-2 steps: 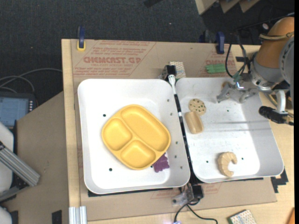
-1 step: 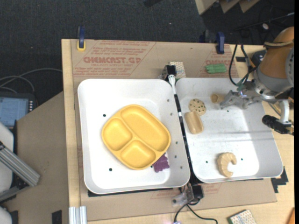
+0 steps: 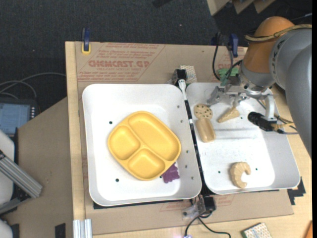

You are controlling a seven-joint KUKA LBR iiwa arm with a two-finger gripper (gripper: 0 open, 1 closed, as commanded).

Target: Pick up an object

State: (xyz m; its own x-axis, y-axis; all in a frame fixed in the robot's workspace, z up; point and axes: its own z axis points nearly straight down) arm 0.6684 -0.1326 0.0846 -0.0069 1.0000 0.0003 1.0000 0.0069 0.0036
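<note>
A: Why is the gripper hovering at the far end of the right bin?

B: It sits just above the tan wedge, probably lining up a pick. The fingers look spread, holding nothing (hard to be certain).

A: Anything crowding it?

B: The cookie and bread roll lie close beside it; the croissant is well apart. The yellow tray fills the left bin.

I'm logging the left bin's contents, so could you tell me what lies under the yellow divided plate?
A purple piece pokes out from beneath the yellow divided plate at its lower right edge in the left bin. The plate covers the rest of it and anything else underneath.
</note>
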